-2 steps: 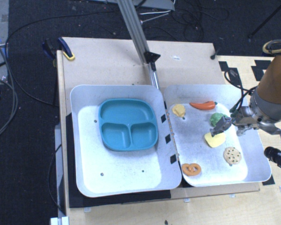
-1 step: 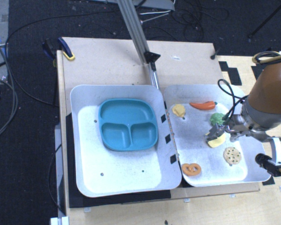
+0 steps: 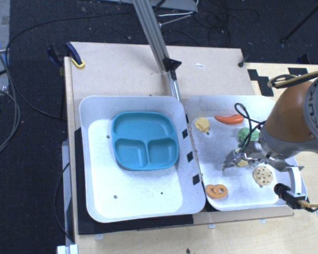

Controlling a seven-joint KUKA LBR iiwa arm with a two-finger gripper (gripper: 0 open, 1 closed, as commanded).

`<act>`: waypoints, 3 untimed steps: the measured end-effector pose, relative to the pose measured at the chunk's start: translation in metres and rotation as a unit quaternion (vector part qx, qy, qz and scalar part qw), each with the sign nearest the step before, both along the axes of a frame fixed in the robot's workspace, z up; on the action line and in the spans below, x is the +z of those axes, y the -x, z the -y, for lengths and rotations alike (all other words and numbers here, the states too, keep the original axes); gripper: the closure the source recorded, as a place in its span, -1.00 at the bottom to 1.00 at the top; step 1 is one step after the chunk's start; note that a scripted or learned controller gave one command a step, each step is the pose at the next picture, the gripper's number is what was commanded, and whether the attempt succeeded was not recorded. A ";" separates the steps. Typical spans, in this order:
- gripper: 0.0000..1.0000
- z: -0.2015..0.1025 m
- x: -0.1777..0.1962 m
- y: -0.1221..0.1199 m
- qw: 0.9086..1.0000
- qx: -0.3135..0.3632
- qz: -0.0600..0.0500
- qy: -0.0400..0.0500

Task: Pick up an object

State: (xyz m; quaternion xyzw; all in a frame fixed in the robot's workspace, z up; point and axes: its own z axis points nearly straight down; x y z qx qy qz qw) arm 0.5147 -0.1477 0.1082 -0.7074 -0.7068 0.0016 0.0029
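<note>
In the right bin (image 3: 222,142) lie several small items: a yellow piece (image 3: 202,125) at the upper left, an orange-red chili (image 3: 229,119) beside it, a green piece (image 3: 247,135), a round beige cracker (image 3: 263,175) and an orange pretzel (image 3: 217,191) near the front edge. My gripper (image 3: 234,161) hangs low over the middle of this bin, just left of the cracker and below the green piece. A small yellowish bit (image 3: 243,163) shows right beside its tip; whether it is gripped is unclear.
The left bin (image 3: 100,194) holds a blue three-compartment tray (image 3: 145,140). A grey metal pole (image 3: 155,30) slants down from the top to the bins' shared back corner. The arm's orange band (image 3: 294,112) covers the right bin's right side.
</note>
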 end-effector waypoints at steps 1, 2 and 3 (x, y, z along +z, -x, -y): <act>1.00 0.001 0.014 -0.002 1.000 -0.001 0.003 0.001; 1.00 -0.001 0.075 0.003 1.000 0.001 0.005 0.002; 1.00 0.003 0.131 -0.008 1.000 0.002 0.006 0.002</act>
